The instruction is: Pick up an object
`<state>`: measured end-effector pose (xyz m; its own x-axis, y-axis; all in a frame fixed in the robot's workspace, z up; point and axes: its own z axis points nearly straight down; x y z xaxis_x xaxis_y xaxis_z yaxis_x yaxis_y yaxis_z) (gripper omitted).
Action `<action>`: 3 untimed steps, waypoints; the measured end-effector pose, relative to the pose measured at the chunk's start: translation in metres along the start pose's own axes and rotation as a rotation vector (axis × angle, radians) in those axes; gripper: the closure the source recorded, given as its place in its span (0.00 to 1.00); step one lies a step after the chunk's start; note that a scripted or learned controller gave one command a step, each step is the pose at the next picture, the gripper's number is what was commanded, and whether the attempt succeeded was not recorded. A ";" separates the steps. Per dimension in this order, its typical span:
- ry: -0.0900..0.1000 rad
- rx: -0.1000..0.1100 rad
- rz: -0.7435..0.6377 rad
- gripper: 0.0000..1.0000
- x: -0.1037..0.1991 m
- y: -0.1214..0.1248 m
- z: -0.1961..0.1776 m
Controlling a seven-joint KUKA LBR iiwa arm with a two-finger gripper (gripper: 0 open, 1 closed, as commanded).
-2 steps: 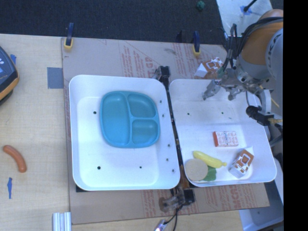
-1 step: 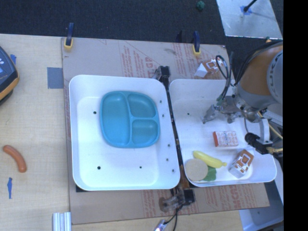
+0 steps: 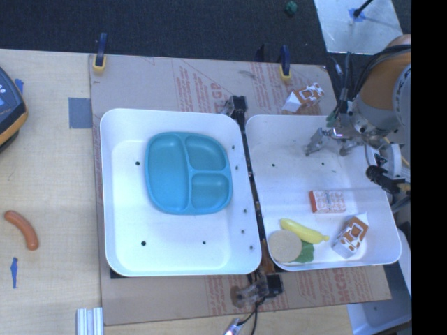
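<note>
Gripper (image 3: 328, 142) over right bin's (image 3: 279, 187) far end, toys — red box (image 3: 327, 202), banana (image 3: 303, 231) — lie nearer.

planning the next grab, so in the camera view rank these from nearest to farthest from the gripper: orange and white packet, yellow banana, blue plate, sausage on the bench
From the gripper, at the far end of the right bin:
1. Orange and white packet, middle of the right bin, nearest.
2. Yellow banana, near end of the right bin.
3. Blue plate, in the left bin.
4. Sausage, on the bench at far left, farthest.
</note>
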<state>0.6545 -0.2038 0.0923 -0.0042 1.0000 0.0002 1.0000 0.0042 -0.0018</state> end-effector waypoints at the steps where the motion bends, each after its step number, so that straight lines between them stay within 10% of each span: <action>1: 0.000 0.002 0.000 0.00 0.024 -0.092 -0.024; 2: -0.005 -0.009 -0.001 0.00 0.095 -0.104 -0.003; 3: -0.001 -0.001 0.001 0.00 0.045 -0.090 -0.080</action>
<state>0.5642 -0.1592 0.1720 -0.0028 1.0000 -0.0008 1.0000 0.0028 -0.0012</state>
